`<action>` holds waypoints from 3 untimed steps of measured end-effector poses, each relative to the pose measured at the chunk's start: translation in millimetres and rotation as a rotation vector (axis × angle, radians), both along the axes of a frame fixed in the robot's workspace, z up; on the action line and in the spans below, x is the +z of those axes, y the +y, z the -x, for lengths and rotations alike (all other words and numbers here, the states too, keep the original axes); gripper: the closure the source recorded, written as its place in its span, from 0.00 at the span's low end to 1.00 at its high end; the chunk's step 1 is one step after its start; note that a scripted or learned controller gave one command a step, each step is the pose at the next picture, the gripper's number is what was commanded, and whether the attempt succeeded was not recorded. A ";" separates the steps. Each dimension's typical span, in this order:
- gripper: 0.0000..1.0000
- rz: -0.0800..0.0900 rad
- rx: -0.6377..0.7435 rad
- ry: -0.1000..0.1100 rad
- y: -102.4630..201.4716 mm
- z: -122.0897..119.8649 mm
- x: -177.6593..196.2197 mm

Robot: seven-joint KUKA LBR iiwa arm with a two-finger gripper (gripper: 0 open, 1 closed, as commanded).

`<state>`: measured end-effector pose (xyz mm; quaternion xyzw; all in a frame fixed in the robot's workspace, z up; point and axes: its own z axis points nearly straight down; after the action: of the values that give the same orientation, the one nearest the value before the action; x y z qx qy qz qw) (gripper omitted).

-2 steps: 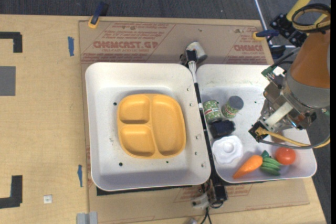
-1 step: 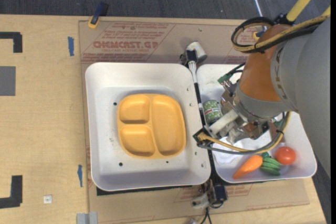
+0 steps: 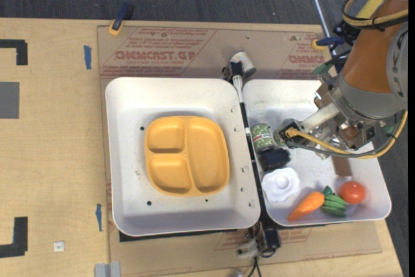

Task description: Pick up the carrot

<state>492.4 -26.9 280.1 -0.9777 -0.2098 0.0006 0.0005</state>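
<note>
Lying at the front rim of the right bin (image 3: 292, 97), the carrot (image 3: 306, 204) sits between a white bottle (image 3: 281, 185) and a tomato (image 3: 352, 192).
The hand (image 3: 345, 137) hovers farther back, seemingly poised to descend; whether it is spread or pressed together cannot be told.

The carrot (image 3: 306, 204) lies by the right bin's (image 3: 292, 100) near rim, just beside a white bottle (image 3: 280, 185), with a green piece (image 3: 335, 203) touching its thick end. The arm (image 3: 373, 61) hangs over that bin. A yellow plate (image 3: 188, 156) sits in the left bin (image 3: 123, 139).
</note>
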 end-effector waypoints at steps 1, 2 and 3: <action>1.00 -0.001 0.099 0.001 -63.1 13.2 -26.9; 1.00 0.001 0.042 -0.001 -150.1 13.2 -26.5; 1.00 -0.002 -0.194 0.003 -37.6 13.2 -62.8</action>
<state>479.2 -64.5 217.3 -0.9935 -0.1139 0.0018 0.0021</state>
